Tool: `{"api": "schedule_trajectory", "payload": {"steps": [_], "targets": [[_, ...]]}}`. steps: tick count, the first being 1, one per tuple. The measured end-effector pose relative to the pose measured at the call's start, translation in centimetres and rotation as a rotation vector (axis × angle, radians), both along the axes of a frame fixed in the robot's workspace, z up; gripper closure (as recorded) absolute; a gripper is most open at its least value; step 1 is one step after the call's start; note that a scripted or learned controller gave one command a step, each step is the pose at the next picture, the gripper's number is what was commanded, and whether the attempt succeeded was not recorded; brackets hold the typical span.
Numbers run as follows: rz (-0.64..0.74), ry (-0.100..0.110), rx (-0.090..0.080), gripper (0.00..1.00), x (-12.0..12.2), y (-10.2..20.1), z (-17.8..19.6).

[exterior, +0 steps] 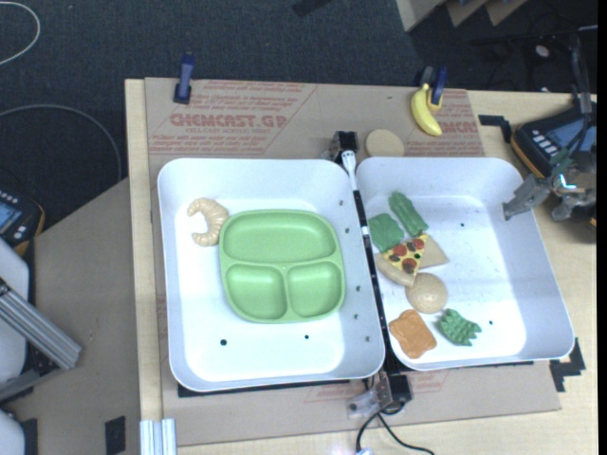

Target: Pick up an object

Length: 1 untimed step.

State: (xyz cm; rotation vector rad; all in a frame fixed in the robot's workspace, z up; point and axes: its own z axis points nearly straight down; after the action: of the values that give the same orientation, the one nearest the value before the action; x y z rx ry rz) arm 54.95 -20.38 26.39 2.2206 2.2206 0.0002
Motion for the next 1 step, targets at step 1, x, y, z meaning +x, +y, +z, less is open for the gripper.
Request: {"api": "schedule_trajectory", "payload": {"steps": [1], "targets": [[0.003, 0.02, 0.01, 0.0, -5.0, 7.26, -15.14]]}}
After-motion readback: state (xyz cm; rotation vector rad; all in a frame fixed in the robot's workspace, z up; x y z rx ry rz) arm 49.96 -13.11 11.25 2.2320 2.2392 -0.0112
